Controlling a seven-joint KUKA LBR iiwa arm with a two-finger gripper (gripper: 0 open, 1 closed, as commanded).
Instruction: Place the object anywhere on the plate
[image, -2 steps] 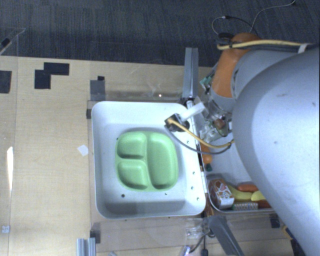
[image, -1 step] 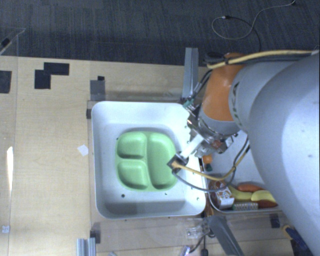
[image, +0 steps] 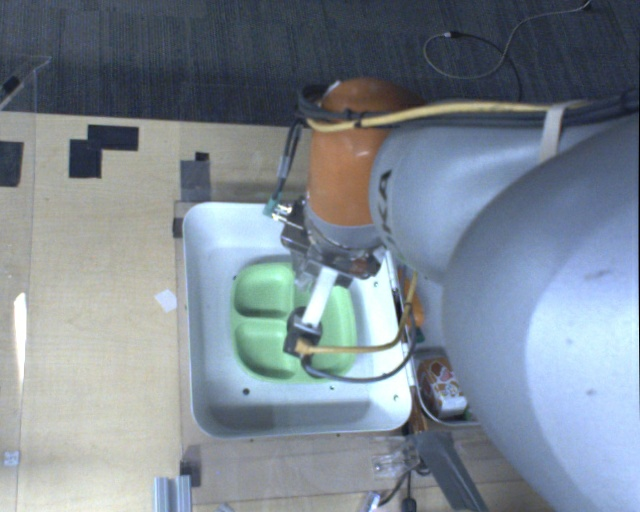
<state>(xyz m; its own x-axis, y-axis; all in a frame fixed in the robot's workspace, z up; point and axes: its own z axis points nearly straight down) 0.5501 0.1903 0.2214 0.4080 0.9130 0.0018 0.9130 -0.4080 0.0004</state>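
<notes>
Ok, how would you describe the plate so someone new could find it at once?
Start at the white bin under the arm's orange band. The plate lies on its floor: pale green, rounded, split into compartments. It is the only big green thing; the small brownish item to its right sits outside that bin.

- Bench (image: 90, 380): pale wood, covering the left and lower frame.
- White bin (image: 203, 330): shallow, at frame centre, resting on the bench.
- Black patches (image: 100, 150): flat, upper left.
- Small white scrap (image: 165, 298): left of the bin, apart from it.
</notes>
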